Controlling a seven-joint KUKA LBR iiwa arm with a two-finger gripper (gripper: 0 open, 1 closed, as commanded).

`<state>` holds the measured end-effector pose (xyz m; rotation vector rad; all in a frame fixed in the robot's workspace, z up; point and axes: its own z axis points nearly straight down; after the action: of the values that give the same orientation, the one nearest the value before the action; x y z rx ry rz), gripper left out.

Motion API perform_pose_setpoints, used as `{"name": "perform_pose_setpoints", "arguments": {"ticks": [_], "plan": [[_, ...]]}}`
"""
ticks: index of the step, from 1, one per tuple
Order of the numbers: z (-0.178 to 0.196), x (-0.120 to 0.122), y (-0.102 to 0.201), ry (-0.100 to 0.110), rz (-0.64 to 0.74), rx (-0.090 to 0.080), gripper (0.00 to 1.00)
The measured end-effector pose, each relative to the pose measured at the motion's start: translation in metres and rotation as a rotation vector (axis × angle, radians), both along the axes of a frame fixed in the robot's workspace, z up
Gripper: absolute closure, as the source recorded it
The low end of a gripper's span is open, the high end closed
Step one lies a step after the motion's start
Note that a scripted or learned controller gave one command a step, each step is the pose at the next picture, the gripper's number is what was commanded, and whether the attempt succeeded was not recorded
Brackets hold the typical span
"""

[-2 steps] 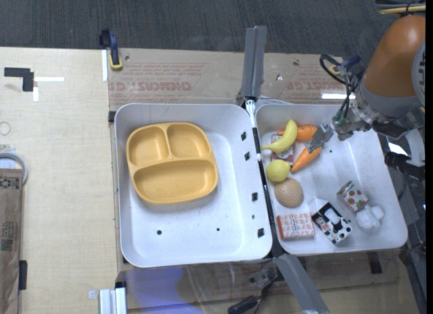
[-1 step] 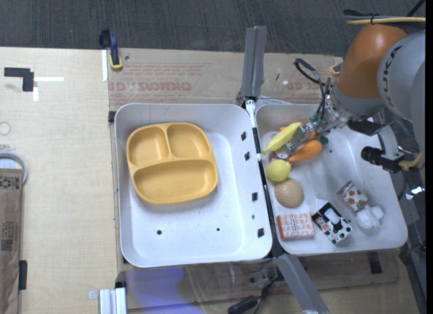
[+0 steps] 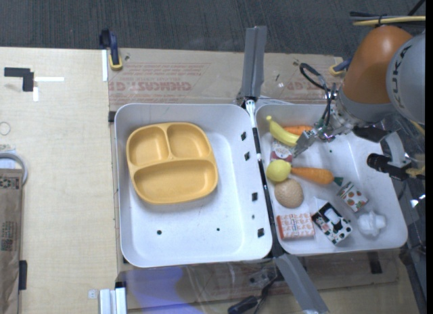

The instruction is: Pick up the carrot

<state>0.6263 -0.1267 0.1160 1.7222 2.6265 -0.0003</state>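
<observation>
The carrot (image 3: 312, 175) is a smooth orange taper lying flat in the right bin (image 3: 389, 235), its thick end touching a lemon (image 3: 278, 170). The gripper (image 3: 308, 141) hangs just beyond it, near a banana (image 3: 282, 132); grip state cannot be told.

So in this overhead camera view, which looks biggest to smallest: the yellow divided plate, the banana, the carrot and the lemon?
1. Yellow divided plate, by far the largest.
2. Carrot and banana look about equally long; the gripper covers part of the banana, so I won't rank them.
3. Lemon, smallest.
</observation>
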Motion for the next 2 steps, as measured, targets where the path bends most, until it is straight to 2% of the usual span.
{"name": "perform_pose_setpoints", "arguments": {"ticks": [1, 2], "plan": [[-0.0249, -0.0677, -0.0295, 0.003, -0.047, 0.001, 0.00], [-0.0160, -0.0673, -0.0306, 0.002, -0.051, 0.001, 1.00]]}}
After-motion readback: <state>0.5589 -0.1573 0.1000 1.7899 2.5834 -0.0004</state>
